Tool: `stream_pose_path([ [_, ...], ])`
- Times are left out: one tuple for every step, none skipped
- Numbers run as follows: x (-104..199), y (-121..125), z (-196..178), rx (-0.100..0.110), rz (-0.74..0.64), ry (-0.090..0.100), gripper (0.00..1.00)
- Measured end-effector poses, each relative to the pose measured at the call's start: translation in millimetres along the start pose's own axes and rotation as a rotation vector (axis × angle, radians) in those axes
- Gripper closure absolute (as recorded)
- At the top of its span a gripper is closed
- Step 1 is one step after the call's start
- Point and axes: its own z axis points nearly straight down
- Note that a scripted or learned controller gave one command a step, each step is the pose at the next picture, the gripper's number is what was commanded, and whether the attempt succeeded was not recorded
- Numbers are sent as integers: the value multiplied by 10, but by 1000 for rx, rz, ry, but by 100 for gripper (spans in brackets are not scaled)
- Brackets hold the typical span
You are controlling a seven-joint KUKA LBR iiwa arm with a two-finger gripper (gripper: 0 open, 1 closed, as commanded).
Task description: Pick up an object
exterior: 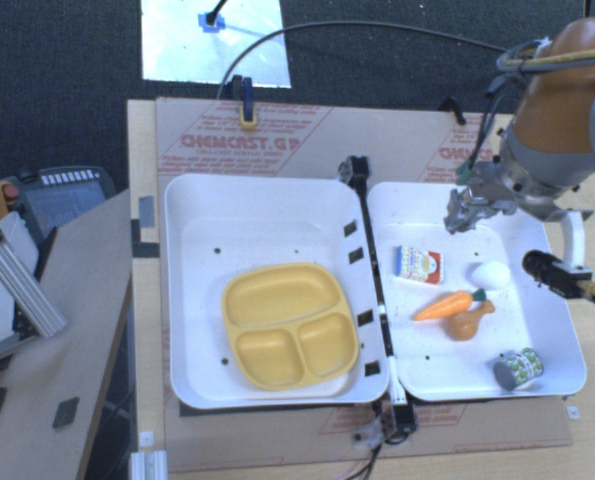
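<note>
Orange toy carrot (443, 306) lies in the right bin (552, 378) beside a white egg (491, 274) and small carton (418, 265); gripper (464, 211) hovers above, jaws' state unclear.

Two bins sit side by side on the bench (142, 268): the left bin (192, 228) holds a three-compartment tray (289, 323) toward its front. In the right bin (567, 363), a small carton (418, 264) lies left of an egg (491, 273), with a toy carrot (445, 305) and a toy drumstick (468, 322) just in front of them, touching each other. A small can (518, 368) lies at the front right corner, and the end effector (461, 211) hangs over the bin's back part, behind the carton.
</note>
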Motion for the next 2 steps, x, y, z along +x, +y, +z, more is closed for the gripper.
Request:
stream_pose_path([
  [599, 60, -19, 1, 1, 0, 100],
  [1196, 165, 32, 0, 1, 0, 100],
])
